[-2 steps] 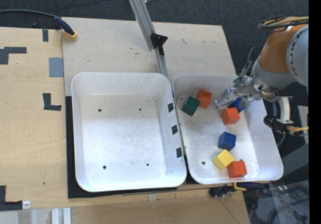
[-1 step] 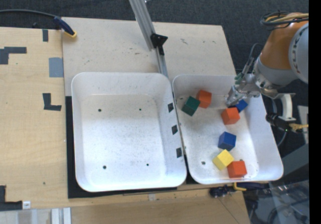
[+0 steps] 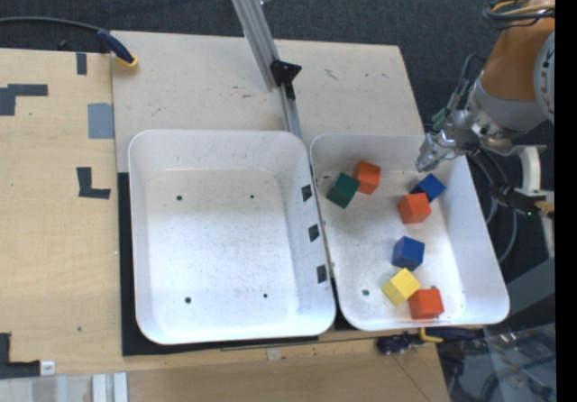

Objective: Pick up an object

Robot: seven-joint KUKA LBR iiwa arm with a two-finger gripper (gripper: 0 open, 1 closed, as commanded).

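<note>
Grey arm (image 3: 505,107), orange band

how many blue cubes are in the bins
2, both in the right white bin: one small blue cube near its upper right, just below the end effector, and one lower down, above the yellow cube. None looks hidden.

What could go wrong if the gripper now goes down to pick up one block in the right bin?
The gripper hangs near the right bin's far right wall, so its fingers might strike the rim. Just below it, a blue block touches an orange block; closing there may push one away or catch both. Likewise, the yellow block and another orange block sit tight together near the front wall, leaving little finger room.
</note>
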